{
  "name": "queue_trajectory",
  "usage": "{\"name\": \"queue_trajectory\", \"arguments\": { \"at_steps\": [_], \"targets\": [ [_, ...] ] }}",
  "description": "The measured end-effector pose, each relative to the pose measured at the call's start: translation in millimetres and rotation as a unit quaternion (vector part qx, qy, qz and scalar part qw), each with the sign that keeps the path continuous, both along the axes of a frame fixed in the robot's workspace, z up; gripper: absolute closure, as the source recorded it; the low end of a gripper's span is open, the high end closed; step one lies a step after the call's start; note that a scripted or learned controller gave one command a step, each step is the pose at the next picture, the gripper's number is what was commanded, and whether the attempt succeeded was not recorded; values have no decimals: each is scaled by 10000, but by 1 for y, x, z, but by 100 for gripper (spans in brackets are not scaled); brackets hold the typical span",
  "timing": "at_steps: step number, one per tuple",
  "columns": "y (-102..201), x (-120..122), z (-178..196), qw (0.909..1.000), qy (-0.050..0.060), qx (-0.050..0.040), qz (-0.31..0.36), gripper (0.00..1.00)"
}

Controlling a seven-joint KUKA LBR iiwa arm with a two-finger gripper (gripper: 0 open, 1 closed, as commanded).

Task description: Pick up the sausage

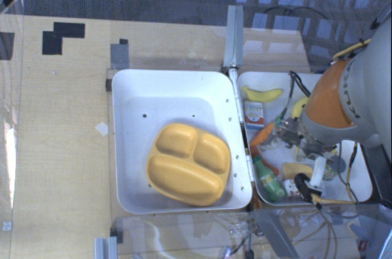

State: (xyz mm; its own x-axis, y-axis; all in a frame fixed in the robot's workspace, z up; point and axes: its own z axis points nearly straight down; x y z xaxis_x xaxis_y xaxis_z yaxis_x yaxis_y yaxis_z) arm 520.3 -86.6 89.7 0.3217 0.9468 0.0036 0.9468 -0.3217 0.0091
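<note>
An orange-red, sausage-shaped piece (261, 133) lies slanted in the right bin (365, 190), close to its left wall; I take it for the sausage, though it is small in the camera view. My gripper (285, 133) reaches down just right of this piece, under the grey wrist and orange band. Its tips are lost among the wrist parts. Nothing shows between them.
The right bin also holds a banana (263, 93) at the back, a small labelled carton (253, 112), a green bottle (268, 179) at the front left and a pale piece (296, 168). A yellow divided plate (188, 163) lies in the left bin (131, 129).
</note>
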Motion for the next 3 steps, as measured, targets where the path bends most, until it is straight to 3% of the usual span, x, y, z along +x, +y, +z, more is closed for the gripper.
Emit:
{"name": "queue_trajectory", "arguments": {
  "at_steps": [1,2,3],
  "targets": [
    [1,2,11,10000,-20,4,22,100],
    [1,2,11,10000,-20,4,22,0],
    [-14,72,-1,9996,-9,-15,288,0]
  ]
}}
